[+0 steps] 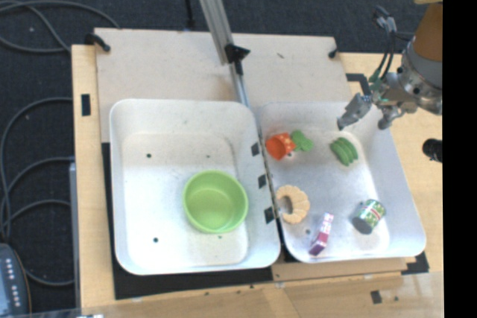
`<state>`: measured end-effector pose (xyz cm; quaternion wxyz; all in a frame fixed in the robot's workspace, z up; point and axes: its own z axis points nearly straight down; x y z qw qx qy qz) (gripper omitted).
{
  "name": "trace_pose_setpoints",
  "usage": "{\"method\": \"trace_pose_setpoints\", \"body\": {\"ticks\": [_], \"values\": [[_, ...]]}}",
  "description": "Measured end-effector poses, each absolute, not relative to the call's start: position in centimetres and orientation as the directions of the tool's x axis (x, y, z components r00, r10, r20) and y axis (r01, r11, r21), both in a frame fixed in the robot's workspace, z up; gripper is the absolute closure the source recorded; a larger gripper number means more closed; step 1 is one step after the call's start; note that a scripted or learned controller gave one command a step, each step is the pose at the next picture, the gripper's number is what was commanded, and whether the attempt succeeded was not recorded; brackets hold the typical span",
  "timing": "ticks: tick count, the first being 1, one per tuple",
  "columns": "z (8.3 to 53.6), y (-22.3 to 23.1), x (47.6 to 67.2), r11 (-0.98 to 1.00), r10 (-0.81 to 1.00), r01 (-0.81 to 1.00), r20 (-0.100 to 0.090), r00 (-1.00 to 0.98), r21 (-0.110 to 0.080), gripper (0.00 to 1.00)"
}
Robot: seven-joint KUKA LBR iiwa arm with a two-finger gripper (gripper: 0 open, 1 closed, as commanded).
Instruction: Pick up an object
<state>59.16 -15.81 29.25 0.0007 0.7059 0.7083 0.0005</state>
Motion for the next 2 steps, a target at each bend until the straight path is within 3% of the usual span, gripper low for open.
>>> {"method": "trace_pose_setpoints", "body": {"ticks": [1,2], "values": [[29.2,-15.8,59.2,0.003,1.000,1.000,0.000,-0.003,0.002,0.00],[25.0,-15.9,58.4,0.000,1.000,1.000,-0.002,0.000,0.001,0.00]]}}
